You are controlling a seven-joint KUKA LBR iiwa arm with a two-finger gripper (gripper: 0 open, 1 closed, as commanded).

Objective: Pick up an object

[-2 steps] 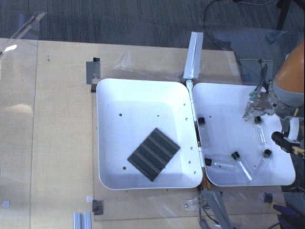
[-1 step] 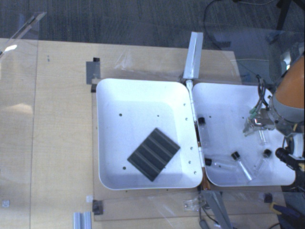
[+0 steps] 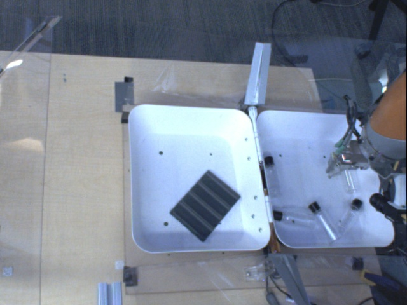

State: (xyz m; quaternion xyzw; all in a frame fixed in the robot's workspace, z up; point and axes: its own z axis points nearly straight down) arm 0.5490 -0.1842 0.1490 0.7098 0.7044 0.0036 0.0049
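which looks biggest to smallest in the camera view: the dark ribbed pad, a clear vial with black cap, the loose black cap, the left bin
1. left bin
2. dark ribbed pad
3. clear vial with black cap
4. loose black cap

All lie at about the same depth on the bench, so nearness hardly skews the order.

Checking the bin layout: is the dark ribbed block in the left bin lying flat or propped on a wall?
Flat. The dark ribbed block lies turned diagonally on the left bin's floor, its grooved face up, clear of every wall.

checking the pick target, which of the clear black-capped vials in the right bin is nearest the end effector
The vial lying just below the end effector, in the bin's upper right. The other vials lie lower, along the bin's near edge.
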